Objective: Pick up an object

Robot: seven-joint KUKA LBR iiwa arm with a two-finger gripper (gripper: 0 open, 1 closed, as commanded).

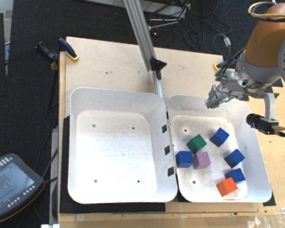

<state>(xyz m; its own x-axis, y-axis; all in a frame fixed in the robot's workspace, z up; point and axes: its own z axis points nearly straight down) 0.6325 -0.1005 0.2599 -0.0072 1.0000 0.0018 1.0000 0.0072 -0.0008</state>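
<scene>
Six small blocks point(197, 143) in the right bin point(256, 158) look light and rigid; grip opposite flat faces. The end effector point(213, 102) hovers at the far rim; I cannot tell its opening.

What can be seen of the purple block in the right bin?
The purple block is a small, matte, pale purple cube, lying slightly turned on the floor of the right bin. Its left side touches a blue block, and the green block sits against its upper edge. The gripper is well away from it.
</scene>
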